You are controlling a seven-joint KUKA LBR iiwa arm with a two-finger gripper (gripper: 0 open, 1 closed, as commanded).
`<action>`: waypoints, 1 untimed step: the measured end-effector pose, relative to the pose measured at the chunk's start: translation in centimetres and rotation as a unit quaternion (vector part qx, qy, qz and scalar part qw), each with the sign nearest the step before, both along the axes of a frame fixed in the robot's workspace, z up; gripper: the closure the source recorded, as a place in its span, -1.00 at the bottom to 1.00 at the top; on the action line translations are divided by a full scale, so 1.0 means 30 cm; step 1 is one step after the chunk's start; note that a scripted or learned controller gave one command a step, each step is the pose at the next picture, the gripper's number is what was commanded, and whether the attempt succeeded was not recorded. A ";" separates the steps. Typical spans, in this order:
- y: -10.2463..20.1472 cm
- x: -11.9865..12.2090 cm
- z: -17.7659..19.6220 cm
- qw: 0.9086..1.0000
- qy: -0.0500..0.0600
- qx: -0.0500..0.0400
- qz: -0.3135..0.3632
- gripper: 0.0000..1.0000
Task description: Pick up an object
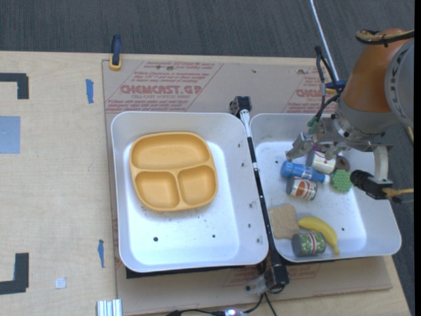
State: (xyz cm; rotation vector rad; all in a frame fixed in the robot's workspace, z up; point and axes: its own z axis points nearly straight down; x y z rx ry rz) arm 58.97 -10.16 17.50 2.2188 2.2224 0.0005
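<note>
tool (320, 151) over right bin (381, 242) | fingers: cannot tell | near blue tube (302, 172)

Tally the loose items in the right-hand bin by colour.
Blue: 1, tube
Red and white: 1, can
Green: 2, spiky ball, can
Yellow: 1, banana
Tan: 1, bread slice
White: 1, small piece by the gripper
Total: 7

A pale wooden bench (52, 196) with blue tape marks (89, 91) stands on dark grey carpet (197, 12).
</note>
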 end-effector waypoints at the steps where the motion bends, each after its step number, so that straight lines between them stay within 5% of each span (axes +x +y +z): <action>1: 0.007 0.107 -0.210 1.000 -0.012 -0.003 0.001 -1.00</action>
